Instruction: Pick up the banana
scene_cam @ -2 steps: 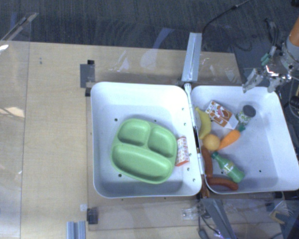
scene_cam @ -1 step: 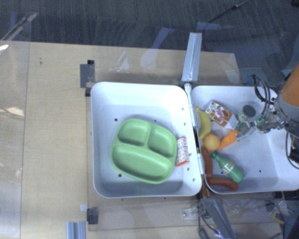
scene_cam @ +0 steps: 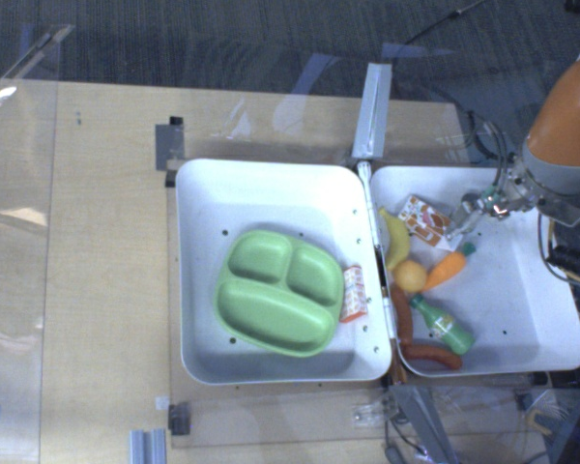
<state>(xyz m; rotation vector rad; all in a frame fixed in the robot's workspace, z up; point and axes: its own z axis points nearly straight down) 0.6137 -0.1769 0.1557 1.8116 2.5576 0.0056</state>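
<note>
Gripper: the gripper (scene_cam: 478, 204) hangs over the far part of the right bin (scene_cam: 546, 336), near that bin's far edge; whether it is open or shut I cannot tell, and nothing is seen held in it.
Arm: the grey arm with its orange band (scene_cam: 565, 114) reaches in over the bench's right edge.
Banana: the banana (scene_cam: 396, 240) lies in the right bin against its left wall, towards the far end, running roughly along that wall.
Neighbours: a small carton (scene_cam: 425, 220) lies just beside the banana, between it and the gripper; an orange round fruit (scene_cam: 410, 276) touches the banana's near end; a carrot (scene_cam: 446, 269), a green bottle (scene_cam: 443, 323) and a sausage (scene_cam: 430, 354) lie nearer the bin's near edge.
Left bin: the left bin (scene_cam: 203, 191) bears a green divided tray (scene_cam: 278, 292) and a small packet (scene_cam: 354, 293).
Step in hand: by my reading, the approach; the banana is not yet grasped.
Next move: the gripper must travel left past the carton to the wall, turn to span the banana's width, and descend without catching the bin wall.
</note>
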